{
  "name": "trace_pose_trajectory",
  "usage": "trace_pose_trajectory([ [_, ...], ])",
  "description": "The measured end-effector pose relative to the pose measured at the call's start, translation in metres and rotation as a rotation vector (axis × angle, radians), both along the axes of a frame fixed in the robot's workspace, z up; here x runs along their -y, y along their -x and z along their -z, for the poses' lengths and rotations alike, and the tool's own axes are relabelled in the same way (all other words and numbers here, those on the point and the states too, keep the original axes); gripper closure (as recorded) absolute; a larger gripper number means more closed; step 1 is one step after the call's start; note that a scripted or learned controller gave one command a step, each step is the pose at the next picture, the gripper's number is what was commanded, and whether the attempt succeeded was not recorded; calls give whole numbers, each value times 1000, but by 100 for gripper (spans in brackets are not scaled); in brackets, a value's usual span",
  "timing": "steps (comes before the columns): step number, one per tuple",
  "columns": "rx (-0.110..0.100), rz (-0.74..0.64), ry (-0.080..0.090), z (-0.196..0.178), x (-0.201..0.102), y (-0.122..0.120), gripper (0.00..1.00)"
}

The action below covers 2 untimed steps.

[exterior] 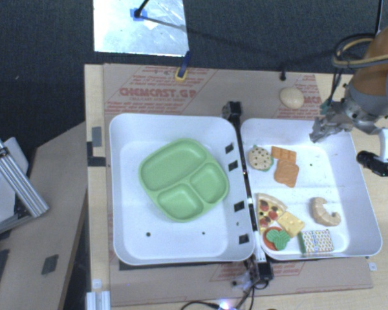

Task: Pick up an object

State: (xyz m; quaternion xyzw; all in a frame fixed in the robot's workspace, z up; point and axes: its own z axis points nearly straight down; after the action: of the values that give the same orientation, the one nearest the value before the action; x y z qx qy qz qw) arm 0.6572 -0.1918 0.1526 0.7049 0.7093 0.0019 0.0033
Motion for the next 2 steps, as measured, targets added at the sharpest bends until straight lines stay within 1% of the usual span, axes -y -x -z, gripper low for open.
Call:
trace_pose_trajectory([
  [1,1,-1,0,-64,-5,1,100],
  [2,-3,-1,-1,-73,-5,0,100],
])
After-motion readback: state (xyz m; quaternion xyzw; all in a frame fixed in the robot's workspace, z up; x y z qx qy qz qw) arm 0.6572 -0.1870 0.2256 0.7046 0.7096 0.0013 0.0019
